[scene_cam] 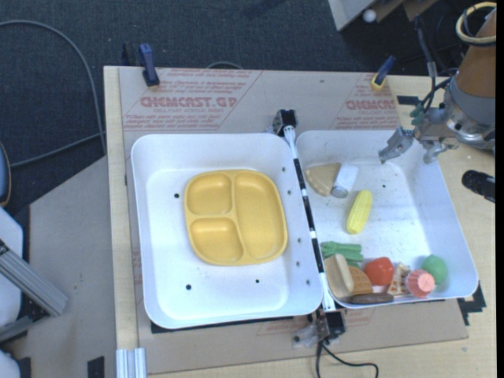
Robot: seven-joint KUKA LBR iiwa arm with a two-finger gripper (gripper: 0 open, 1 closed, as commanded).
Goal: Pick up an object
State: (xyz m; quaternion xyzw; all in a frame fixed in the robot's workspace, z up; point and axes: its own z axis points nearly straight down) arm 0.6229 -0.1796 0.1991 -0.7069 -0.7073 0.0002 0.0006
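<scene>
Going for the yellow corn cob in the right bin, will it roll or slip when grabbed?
The corn cob looks rounded and elongated, so it will probably roll sideways if nudged. Its glossy plastic look suggests light and slippery. It lies apart from its neighbours on the bin floor, so it likely has room to skid.

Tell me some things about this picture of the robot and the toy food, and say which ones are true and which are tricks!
1. The yellow plate sits in the left bin. True.
2. The corn is lying on the yellow plate. False: it lies in the right bin, on the bin's floor.
3. The gripper is at the far edge of the right bin. True.
4. The gripper is carrying the tomato. False: the tomato lies at the near end of the right bin, away from the gripper.
5. The yellow plate has three sections. True.
</scene>
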